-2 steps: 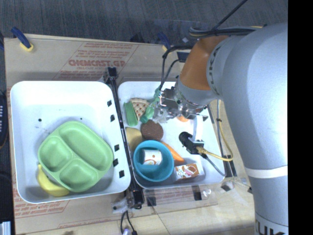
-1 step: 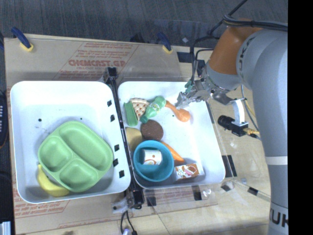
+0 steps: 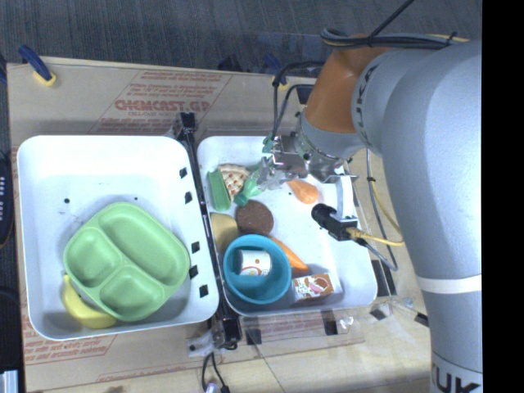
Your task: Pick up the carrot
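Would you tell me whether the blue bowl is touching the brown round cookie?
Touching, it seems: in the camera view the blue bowl rim meets the lower edge of the brown cookie, with no white bin floor between them.

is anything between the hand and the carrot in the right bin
Nothing visible blocks it. The hand hovers at the right bin's far end, and the carrot lies exposed just beside it on the bin floor, apart from the brown round piece.
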### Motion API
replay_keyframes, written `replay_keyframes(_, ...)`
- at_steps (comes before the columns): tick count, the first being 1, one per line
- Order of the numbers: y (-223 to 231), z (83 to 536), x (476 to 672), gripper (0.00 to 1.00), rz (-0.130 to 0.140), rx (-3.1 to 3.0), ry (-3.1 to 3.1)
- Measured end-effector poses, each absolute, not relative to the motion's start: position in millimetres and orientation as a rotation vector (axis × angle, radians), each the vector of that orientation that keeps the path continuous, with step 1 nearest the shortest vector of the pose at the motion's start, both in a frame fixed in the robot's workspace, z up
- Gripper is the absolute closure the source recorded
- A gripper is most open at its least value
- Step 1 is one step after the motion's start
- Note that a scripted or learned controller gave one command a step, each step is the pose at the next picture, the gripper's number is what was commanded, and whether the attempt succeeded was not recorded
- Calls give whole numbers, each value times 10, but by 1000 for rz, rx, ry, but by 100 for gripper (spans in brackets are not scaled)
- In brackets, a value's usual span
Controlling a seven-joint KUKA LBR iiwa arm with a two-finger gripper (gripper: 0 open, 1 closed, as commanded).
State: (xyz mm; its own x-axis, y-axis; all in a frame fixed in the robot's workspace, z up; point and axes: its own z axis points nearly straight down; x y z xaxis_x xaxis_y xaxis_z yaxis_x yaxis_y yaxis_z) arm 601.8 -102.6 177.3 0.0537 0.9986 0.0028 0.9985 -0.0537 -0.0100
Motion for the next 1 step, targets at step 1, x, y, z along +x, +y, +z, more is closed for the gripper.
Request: replay_keyframes(1, -2037, 1826, 5707, 100, 12, -2316, -2113)
